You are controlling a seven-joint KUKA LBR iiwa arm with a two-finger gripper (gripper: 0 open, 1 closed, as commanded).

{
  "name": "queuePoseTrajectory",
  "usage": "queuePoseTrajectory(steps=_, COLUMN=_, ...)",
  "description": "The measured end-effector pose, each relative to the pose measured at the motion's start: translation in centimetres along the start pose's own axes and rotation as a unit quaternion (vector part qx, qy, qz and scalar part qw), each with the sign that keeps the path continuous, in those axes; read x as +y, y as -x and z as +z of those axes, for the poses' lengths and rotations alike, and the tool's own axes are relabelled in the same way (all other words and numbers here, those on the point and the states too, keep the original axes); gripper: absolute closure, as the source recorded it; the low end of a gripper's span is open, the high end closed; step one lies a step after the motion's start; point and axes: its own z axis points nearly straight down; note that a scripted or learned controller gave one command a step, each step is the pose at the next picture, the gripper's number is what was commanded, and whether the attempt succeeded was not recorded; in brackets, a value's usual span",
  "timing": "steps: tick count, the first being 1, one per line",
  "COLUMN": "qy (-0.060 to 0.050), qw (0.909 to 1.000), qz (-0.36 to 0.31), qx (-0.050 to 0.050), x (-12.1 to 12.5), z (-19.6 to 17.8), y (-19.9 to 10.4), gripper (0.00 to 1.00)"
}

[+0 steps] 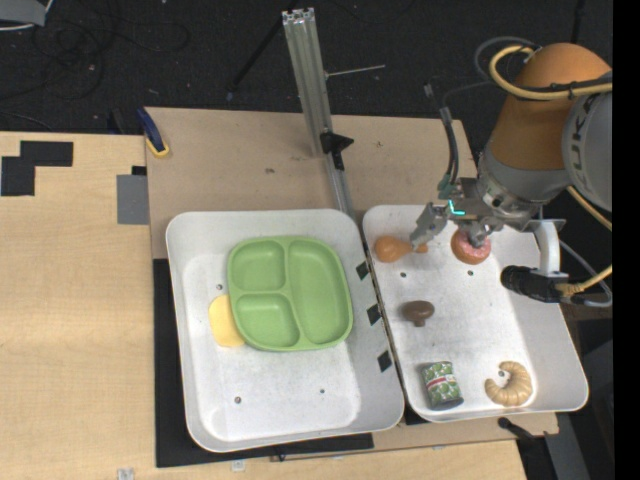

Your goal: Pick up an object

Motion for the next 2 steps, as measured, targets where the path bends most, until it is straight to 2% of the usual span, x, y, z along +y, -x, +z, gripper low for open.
queuePoseTrajectory(steps=1, qy=0.001, qw=1.0, qz=0.0, qx=0.0, x=0.0, z=-0.1, y=0.0, gripper=0.0)
queuePoseTrajectory(steps=2, qy=-0.002, qw=1.0, qz=0.0, qx=0.0, x=-1.0, z=5.1, y=-0.5, gripper=0.0)
